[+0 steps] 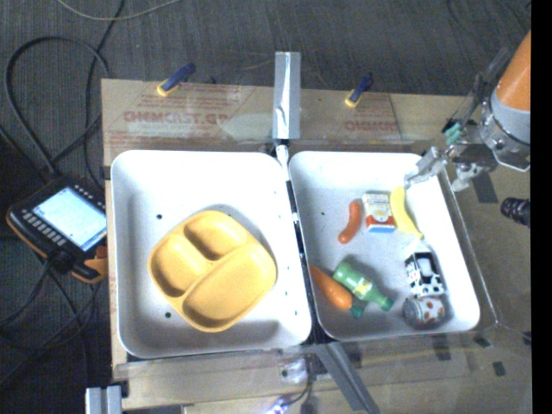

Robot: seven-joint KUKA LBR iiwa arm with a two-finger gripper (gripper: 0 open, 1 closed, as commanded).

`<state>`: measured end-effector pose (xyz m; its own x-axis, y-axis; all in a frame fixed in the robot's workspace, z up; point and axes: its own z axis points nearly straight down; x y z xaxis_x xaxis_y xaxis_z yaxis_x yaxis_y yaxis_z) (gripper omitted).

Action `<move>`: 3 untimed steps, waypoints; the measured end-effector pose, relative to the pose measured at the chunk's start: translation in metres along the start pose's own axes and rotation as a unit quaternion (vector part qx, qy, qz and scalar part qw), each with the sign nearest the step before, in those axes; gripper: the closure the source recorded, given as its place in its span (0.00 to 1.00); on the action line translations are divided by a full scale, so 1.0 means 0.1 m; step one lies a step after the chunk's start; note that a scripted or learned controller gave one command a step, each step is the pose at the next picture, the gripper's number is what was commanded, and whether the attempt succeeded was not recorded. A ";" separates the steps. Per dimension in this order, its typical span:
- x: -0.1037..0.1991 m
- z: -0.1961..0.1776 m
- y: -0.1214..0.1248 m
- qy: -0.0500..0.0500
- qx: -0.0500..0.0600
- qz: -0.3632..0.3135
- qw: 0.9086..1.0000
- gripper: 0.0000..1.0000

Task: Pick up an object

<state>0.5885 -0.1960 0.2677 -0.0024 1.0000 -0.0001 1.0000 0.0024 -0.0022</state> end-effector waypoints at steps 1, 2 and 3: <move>0.07 0.59 0.57 -0.002 -0.001 -0.117 0.993 0.00; -0.23 1.65 0.55 -0.002 -0.010 -0.139 0.990 0.00; -0.18 1.64 0.54 0.004 -0.007 0.051 0.999 0.00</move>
<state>0.6427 -0.2137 0.1031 0.1002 0.9949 0.0080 0.9949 -0.1003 0.0104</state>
